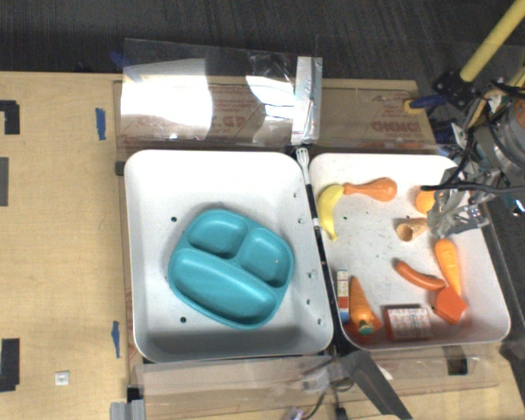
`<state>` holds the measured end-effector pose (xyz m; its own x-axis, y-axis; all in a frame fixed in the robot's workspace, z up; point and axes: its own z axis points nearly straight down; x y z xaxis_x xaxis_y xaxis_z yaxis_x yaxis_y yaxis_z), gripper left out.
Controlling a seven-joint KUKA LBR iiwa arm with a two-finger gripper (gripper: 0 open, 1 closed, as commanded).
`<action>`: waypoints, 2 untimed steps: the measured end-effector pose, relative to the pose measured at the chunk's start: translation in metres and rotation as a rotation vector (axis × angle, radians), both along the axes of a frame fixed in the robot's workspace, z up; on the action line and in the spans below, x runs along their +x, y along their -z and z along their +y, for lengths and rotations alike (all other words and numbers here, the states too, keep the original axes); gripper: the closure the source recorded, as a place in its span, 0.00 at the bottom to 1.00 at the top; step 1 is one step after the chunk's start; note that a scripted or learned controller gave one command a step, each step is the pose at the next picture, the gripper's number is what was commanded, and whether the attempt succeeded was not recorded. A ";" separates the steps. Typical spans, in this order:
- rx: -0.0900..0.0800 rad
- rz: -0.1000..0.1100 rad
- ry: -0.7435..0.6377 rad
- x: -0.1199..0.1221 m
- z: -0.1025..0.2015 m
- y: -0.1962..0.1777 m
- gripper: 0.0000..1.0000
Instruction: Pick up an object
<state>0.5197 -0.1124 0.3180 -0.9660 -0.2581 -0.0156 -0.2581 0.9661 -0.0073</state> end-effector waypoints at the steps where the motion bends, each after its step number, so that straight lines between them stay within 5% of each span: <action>1: 0.006 0.020 -0.127 0.007 0.029 0.136 1.00; 2: -0.001 0.003 -0.208 0.078 -0.008 0.051 1.00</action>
<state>0.5977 -0.1208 0.2669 -0.8917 -0.4525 -0.0126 -0.4524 0.8918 -0.0077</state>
